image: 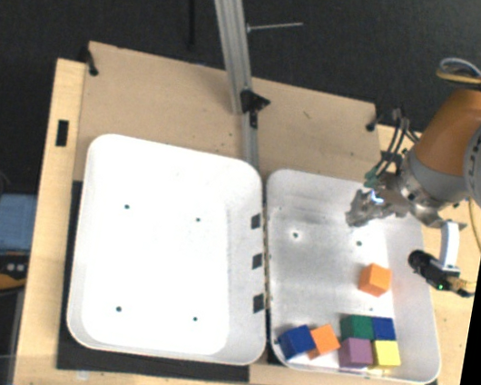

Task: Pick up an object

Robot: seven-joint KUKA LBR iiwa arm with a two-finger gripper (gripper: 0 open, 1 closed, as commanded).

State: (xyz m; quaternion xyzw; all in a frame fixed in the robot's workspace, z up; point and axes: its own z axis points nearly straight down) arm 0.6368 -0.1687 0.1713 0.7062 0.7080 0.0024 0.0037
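- Nearest you, along the near wall of the right bin [425, 293], you see a cluster of cubes: a blue cube [296, 340] at the left, an orange cube [324, 339] touching its right side, then a purple cube [357, 351] and a yellow cube [387, 353] side by side.
- Just beyond the purple and yellow pair sit a green cube [357, 327] and a second blue cube [381, 328], touching each other and the pair in front.
- Farther in, apart from the cluster, you find a lone orange block [375, 279] on the bin floor, toward the right side.
- The gripper [365, 203] hangs over the far part of the right bin, well apart from the lone orange block and from the cluster. You see nothing between its fingers; how far they are spread cannot be told at this size.
- The arm [452, 141] enters from the right, its orange band above the grey wrist.
- The left bin [90, 207] lies beside the right bin, the two touching along their shared edge.
- A grey metal post [234, 43] rises at a slant from the bench [147, 97] behind the bins.
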